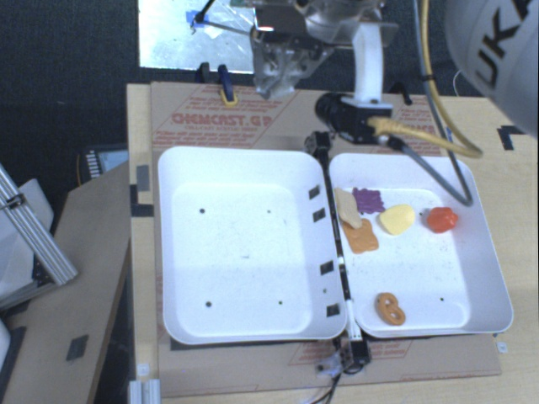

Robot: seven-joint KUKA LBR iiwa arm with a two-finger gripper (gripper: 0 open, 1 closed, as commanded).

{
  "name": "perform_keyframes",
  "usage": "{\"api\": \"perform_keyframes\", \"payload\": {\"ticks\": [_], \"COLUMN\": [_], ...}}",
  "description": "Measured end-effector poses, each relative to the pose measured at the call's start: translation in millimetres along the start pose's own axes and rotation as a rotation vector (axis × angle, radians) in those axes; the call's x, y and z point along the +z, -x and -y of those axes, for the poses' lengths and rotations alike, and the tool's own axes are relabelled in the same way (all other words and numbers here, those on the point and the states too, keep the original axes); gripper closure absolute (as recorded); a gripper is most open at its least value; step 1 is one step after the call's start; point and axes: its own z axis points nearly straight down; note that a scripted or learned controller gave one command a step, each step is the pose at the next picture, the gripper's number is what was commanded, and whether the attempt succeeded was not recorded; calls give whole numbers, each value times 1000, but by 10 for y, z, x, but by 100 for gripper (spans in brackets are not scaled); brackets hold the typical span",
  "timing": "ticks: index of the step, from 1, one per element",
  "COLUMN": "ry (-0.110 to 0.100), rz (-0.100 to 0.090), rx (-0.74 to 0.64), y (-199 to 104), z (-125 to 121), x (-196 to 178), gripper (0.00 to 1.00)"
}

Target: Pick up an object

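Two shallow white bins sit side by side on a surface (139, 251). The right bin (472, 301) holds a purple piece (368, 199), a yellow piece (397, 220), a red piece (441, 219), an orange slab (362, 236) and a pretzel (390, 308). The gripper (278, 78) hangs above the far edge, beyond the left bin (177, 310).

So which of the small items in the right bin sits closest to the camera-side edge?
The pretzel. It lies alone near the right bin's front edge, while the purple, yellow, red, orange and tan pieces cluster toward the back.
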Motion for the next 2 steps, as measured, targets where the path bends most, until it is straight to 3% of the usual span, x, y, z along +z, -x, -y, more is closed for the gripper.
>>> {"api": "perform_keyframes", "payload": {"ticks": [1, 2], "ry": [-17, -36], "rz": [11, 13], "rx": [14, 10], "y": [1048, 1466], "z": [241, 606], "x": [89, 1741], "gripper": [100, 100]}}
